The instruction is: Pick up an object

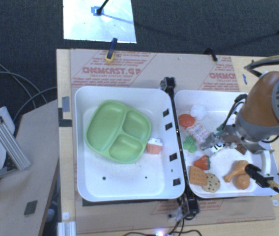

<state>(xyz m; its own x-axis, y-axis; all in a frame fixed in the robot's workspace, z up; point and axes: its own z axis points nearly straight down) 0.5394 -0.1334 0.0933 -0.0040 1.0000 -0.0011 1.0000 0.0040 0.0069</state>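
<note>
1. A bench covered with printed cardboard fills the middle of the frame, bearing two shallow white bins side by side: the left bin (95, 181) and the right bin (223, 100).
2. The grey arm (267, 107) with its orange band enters from the right edge and bends down over the right bin.
3. A green divided plate (117, 132) lies in the left bin, with a small orange and white toy cake (154, 146) touching its lower right edge.
4. The gripper (213, 142) hangs low near the middle of the right bin. I cannot tell how far its fingers are parted, and nothing is visibly held between them.
5. Toy foods crowd the right bin. Nearest the gripper is a red strawberry (203, 162), just below and left of it, its long axis slanting up to the right.
6. A wrapped candy (197, 131) lies just up and left, slanting down to the right.
7. Lower in the frame lie a drumstick (236, 170) and a cookie (210, 183).
</note>
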